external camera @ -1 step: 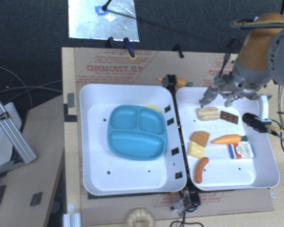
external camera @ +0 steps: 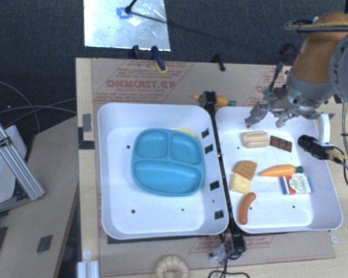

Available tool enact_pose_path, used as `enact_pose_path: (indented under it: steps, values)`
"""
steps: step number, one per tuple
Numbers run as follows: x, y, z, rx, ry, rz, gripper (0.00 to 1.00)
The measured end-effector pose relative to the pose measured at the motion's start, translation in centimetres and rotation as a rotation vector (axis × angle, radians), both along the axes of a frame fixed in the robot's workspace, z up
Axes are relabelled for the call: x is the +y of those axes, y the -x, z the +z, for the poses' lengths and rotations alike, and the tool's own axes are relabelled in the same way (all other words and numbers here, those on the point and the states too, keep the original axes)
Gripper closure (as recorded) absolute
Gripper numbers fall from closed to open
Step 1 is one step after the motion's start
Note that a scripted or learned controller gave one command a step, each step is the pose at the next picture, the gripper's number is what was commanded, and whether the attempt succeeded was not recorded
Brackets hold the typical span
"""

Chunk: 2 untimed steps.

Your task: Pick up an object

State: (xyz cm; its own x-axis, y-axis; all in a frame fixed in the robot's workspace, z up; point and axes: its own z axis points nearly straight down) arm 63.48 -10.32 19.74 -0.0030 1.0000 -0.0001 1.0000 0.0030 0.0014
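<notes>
Hovering over the right bin [external camera: 322, 213] at its twelve o'clock edge, the gripper [external camera: 272, 116] is spreading its fingers wide and gripping nothing, so the pick is not yet made and the reach, the closing and the lift are all still waiting. Lying nearest, just toward six o'clock of it, are the bread roll [external camera: 255, 138] and, at the roll's three o'clock, the chocolate bar [external camera: 281, 143]; farther toward six o'clock are lying the cracker [external camera: 245, 169], cheese [external camera: 240, 183], carrot [external camera: 278, 170], carton [external camera: 294, 185] and sausage [external camera: 246, 207]. Sitting in the left bin [external camera: 113, 213] is a blue tray [external camera: 167, 161]. Showing on the board [external camera: 180, 80] behind the bins, red print is reading what looks like "CHEMCAST".
</notes>
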Motion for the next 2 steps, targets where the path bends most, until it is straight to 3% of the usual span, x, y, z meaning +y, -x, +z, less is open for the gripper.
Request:
enact_pose_path:
  steps: [2]
  values:
    - [0.0,0.5,-10.9,-0.003,0.002,-0.003,0.0]
